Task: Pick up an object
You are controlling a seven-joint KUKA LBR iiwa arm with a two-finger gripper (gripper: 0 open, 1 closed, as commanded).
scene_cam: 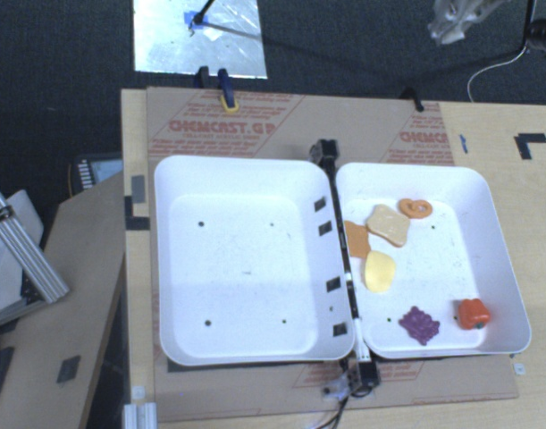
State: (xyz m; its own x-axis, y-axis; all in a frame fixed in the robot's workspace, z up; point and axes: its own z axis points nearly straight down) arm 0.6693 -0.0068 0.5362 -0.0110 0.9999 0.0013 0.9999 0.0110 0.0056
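The bench (94, 239) was a flat board of pale wood, and a brown cardboard sheet (255, 119) with red printed letters lay on it under the bins. Far behind the bench, on the dark floor, lay a shiny square metal plate (165, 25).

The left bin (179, 181) was a shallow white plastic tray with rounded corners and a smooth floor marked by a few small dark dots. The right bin (487, 204) had the same shape and material and touched the left one along a seam with black clips (324, 206).

In the right bin lay six small things. A tan bread slice (389, 225), flat and roughly square, lay in the far middle part. Just beside it on the left, against the seam, was an orange flat piece (356, 238). A pale yellow oval (380, 272), smooth, lay just near of the bread. A purple grape bunch (419, 324), bumpy, lay near the front wall. A red-orange rounded block (474, 314) sat in the near right corner. A small orange ring (416, 208) lay just right of the bread on the far side.

The gripper (456, 16) hung at the far right, well apart from the bins, grey and blurred; I could not tell how it stood.
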